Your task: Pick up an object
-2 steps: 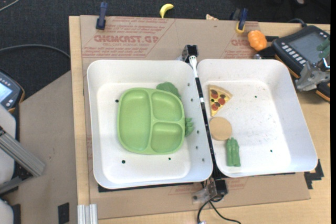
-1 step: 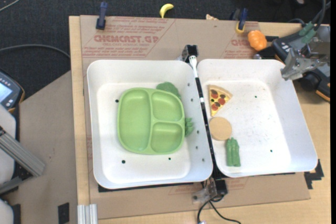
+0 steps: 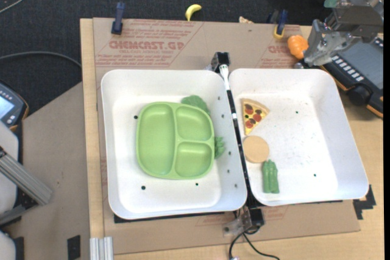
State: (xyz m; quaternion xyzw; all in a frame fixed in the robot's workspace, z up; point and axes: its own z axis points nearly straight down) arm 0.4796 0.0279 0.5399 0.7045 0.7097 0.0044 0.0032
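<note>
A pizza slice [image 3: 253, 114], a round tan disc [image 3: 256, 148] and a small green vegetable piece [image 3: 270, 176] lie along the left side of the right bin [image 3: 332, 137]. In the left bin [image 3: 116, 149] sits a green divided plate [image 3: 173, 140], with a green leafy piece [image 3: 195, 101] poking out from under its far edge. My gripper [image 3: 318, 53] hangs above the far right corner of the right bin, well away from all these objects, with nothing seen in it.
An orange object [image 3: 297, 45] lies on the cardboard just left of the gripper, outside the bins. A yellow banana [image 3: 192, 10] rests beyond the board's far edge. Blue clamps [image 3: 117, 17] hold the board. Most of the right bin's floor is bare white.
</note>
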